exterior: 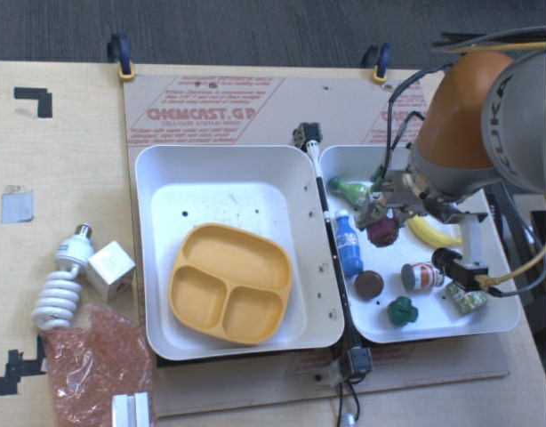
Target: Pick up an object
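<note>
The arm (486,123), grey with an orange band and part of the word KUKA on its side, reaches into the right bin (433,332). Its gripper (380,210) sits just above a dark red plum (383,231), close enough that I cannot tell whether the jaws are apart or closed on anything. Around the plum: a blue bottle (349,245) to its left with a white label I can't read, a green thing (350,188) above-left, a banana (431,231) to the right, a brown ball (369,284) below, and a small jar (421,277) with a red-and-white label at lower right. Left of it, the other bin (157,238) holds a yellow tray (230,283). The board (202,109) behind reads CHEMCAST in red.
</note>
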Robot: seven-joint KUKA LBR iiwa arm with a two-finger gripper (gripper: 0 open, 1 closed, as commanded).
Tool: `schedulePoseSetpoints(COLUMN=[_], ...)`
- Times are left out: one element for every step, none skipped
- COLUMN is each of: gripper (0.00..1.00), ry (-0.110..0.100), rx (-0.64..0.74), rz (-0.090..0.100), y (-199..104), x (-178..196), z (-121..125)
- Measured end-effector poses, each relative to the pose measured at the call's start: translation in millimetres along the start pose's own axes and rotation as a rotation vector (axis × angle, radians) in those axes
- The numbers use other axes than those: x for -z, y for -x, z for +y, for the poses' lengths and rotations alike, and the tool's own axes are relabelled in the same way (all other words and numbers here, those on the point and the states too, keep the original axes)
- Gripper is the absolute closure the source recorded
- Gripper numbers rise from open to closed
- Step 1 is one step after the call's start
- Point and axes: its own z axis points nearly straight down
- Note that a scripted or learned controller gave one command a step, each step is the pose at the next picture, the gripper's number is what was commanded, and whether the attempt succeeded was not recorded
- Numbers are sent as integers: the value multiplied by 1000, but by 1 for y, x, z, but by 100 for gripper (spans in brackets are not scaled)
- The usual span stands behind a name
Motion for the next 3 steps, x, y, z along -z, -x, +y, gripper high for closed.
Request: schedulePoseSetpoints(gripper=[100, 100, 100], ry=[-2, -4, -4], rx=[-1, -1, -1], rz=[0, 0, 0], y=[-67, -100, -124], x=[68, 46, 21], z=[66, 40, 51])
